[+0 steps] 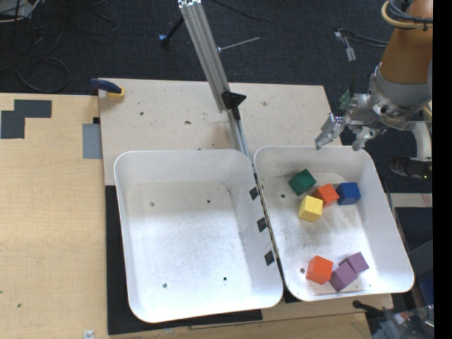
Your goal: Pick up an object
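The gripper point(342, 138) hangs above the right bin's point(393, 210) far edge, its jaws spread apart with nothing in them. The green block point(301, 181) sits nearest. Go down straight, away from the other blocks.

The gripper point(344, 138) hangs over the far rim of the right bin point(381, 182), fingers spread, nothing between them.
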Controlling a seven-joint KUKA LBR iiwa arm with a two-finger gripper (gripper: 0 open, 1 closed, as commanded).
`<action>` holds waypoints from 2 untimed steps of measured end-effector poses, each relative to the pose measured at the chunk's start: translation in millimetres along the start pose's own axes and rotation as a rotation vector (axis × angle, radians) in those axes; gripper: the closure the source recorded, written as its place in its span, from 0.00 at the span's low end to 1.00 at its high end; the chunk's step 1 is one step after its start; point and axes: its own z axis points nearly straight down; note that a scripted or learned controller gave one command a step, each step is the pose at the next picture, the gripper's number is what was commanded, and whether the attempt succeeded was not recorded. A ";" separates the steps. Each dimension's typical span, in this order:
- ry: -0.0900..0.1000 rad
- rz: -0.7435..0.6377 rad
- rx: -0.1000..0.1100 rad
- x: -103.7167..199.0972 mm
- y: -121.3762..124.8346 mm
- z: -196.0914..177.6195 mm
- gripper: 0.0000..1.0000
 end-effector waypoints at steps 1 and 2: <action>0.000 -0.002 0.000 0.3 0.1 0.0 0.00; 0.001 0.002 0.005 7.8 -7.7 56.2 0.00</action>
